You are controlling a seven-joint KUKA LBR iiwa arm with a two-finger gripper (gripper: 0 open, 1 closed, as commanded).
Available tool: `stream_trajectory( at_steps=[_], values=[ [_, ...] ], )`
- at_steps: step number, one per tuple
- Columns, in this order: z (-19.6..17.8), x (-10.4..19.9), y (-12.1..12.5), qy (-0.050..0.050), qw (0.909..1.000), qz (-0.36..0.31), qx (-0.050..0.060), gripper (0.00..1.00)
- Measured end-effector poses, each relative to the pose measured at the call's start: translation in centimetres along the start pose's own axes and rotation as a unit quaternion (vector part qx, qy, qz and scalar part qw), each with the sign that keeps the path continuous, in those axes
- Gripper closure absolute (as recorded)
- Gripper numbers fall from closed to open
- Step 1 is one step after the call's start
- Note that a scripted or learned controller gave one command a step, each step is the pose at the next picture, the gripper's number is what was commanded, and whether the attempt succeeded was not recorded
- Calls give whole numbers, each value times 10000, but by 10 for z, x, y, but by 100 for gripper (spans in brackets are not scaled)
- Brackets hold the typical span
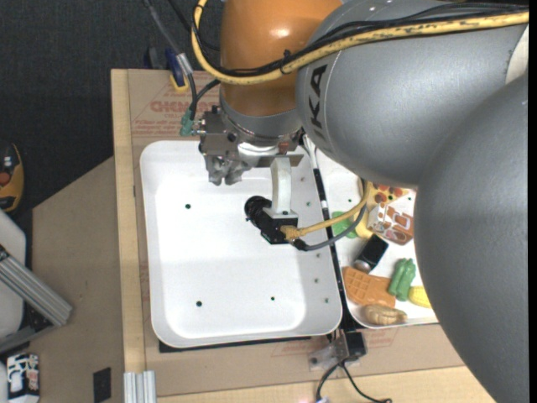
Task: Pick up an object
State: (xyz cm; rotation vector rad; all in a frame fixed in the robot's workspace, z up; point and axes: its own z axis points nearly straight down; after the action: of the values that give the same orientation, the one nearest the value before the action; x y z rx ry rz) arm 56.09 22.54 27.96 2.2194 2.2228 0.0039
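The gripper (221, 171) hangs over the left bin (168, 250). I cannot tell if it is open. The waffle (367, 285) lies at 4 o'clock from it, in the right bin (356, 193). It looks light and hard. Pinch its two flat sides.

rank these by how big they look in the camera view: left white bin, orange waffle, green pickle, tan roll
1. left white bin, by far the largest
2. orange waffle
3. green pickle and tan roll: they look about alike, so I won't rank them.
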Motion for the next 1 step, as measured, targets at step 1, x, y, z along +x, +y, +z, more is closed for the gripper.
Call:
stream_trajectory(
  at_steps=[1],
  values=[
    [42, -1, 5, -17, 10000, 12, 43, 100]
  ],
)
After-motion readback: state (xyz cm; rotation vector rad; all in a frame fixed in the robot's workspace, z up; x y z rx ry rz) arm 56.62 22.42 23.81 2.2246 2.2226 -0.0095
